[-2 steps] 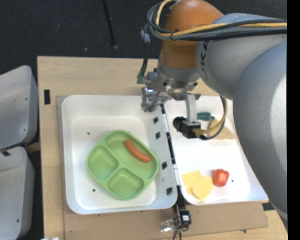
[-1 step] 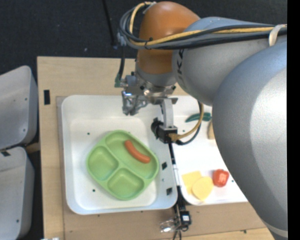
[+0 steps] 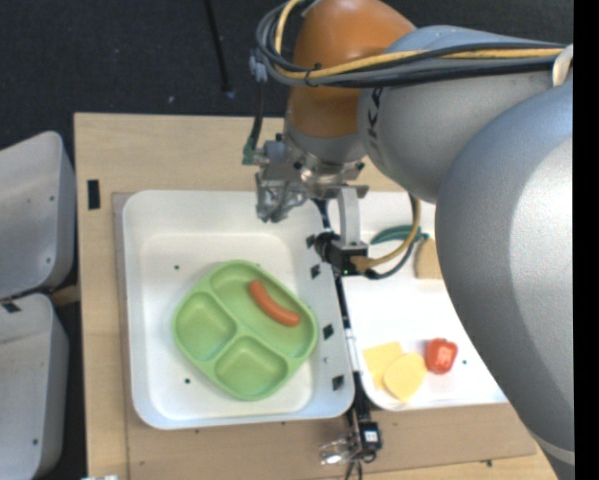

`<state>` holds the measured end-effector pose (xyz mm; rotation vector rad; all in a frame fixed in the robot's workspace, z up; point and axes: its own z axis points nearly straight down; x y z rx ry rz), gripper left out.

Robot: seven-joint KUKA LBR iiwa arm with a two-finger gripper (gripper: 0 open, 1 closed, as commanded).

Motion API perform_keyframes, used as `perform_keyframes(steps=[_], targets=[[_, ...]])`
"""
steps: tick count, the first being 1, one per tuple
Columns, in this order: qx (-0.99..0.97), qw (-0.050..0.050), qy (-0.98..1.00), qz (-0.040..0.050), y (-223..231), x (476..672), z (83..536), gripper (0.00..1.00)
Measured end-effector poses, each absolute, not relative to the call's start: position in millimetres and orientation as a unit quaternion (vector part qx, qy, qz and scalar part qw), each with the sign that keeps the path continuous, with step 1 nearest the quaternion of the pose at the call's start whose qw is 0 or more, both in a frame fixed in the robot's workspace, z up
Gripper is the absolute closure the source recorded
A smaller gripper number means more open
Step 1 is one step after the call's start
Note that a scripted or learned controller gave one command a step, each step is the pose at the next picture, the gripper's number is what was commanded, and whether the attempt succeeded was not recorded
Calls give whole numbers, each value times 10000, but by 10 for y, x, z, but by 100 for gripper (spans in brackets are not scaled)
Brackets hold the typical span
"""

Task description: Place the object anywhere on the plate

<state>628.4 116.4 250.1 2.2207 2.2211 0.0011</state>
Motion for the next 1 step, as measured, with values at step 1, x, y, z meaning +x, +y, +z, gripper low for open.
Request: perform_keyframes(steps=[1], targets=[[7070,2,7072,2,1166,6281,2500,0]])
